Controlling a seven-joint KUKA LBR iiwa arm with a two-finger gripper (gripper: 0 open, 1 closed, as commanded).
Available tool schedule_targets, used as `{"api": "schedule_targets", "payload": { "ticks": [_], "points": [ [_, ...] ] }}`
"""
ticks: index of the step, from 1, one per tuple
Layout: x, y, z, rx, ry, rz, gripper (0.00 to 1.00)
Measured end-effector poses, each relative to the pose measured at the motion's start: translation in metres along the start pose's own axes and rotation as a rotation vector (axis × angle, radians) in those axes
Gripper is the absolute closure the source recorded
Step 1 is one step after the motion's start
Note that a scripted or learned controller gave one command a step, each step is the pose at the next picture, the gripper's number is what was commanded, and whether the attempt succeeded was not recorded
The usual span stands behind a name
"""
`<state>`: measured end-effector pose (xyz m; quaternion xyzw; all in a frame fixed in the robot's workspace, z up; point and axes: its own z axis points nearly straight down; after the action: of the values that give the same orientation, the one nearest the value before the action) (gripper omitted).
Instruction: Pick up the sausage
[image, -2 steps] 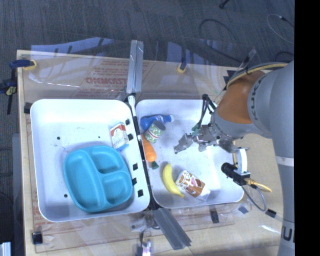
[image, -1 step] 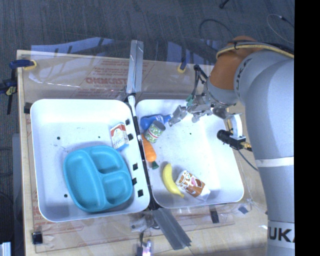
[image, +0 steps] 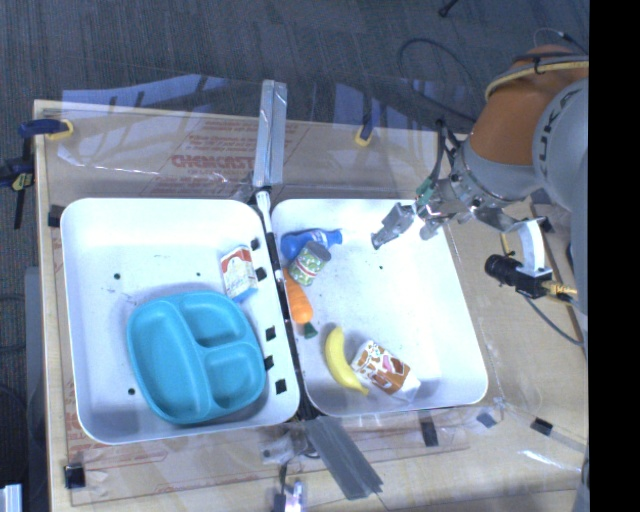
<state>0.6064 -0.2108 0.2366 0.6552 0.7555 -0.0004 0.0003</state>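
A brown-and-white patterned piece (image: 383, 368), the nearest thing to a sausage here, lies at the front of the right bin (image: 455, 330), touching a yellow banana (image: 342, 360). My gripper (image: 410, 224) hangs over the back of the right bin, well behind and to the right of that piece. Its two grey fingers (image: 389, 228) stand apart with nothing between them, so it is open. The grey arm with its orange band (image: 515, 110) reaches in from the right.
By the divider in the right bin lie an orange carrot (image: 298, 300), a green-labelled can (image: 309, 262) and a blue item (image: 303, 241). The left bin (image: 90, 250) holds a blue divided plate (image: 195, 355) and a small red-and-white carton (image: 237, 272).
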Motion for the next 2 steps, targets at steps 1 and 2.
{"api": "schedule_targets", "payload": {
  "ticks": [1, 2],
  "points": [
    [0.003, -0.007, 0.11, 0.004, 0.002, -0.085, 0.0],
    [0.009, -0.052, 0.095, 0.002, 0.002, -0.223, 0.0]
  ]
}}
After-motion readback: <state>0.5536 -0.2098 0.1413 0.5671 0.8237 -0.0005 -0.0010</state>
